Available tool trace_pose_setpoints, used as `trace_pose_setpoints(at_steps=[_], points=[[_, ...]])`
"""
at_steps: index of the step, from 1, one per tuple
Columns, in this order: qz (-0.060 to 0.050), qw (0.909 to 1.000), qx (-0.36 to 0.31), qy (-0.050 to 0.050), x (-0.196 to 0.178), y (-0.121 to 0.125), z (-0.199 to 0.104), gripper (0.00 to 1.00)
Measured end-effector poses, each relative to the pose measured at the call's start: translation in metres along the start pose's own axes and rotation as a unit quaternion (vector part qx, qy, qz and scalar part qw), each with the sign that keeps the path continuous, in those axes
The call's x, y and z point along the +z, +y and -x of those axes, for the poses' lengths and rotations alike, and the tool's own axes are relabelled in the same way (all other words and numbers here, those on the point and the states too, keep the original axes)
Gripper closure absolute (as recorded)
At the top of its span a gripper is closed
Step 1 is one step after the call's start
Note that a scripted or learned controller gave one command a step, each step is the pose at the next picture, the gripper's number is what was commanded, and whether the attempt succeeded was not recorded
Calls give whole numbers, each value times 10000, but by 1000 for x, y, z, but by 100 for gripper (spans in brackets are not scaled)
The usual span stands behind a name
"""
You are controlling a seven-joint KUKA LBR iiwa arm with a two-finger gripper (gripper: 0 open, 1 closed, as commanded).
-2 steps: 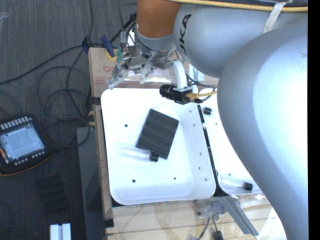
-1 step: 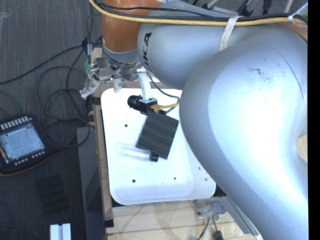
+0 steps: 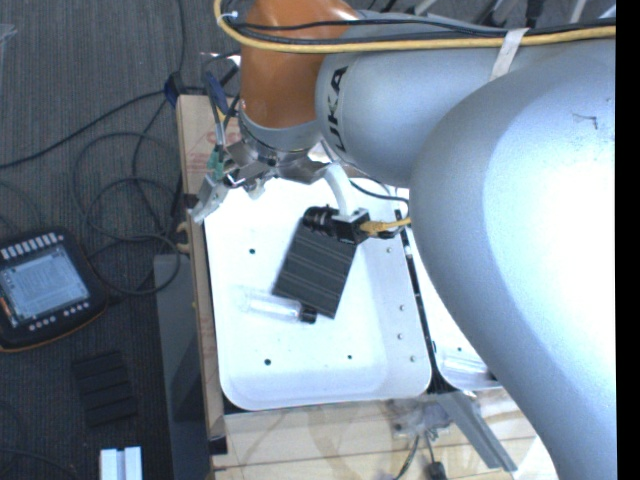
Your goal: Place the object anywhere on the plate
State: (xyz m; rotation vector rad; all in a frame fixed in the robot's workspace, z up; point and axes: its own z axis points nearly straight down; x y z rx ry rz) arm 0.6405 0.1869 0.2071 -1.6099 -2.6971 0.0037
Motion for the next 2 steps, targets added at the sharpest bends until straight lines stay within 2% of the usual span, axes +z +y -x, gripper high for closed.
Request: trace_pose_setpoints(at_steps=[1,2], points=[[6,9769,-2139,12,21,-38,-45,0],[-25,9904,-1380,-19,69,-39,-64,0]])
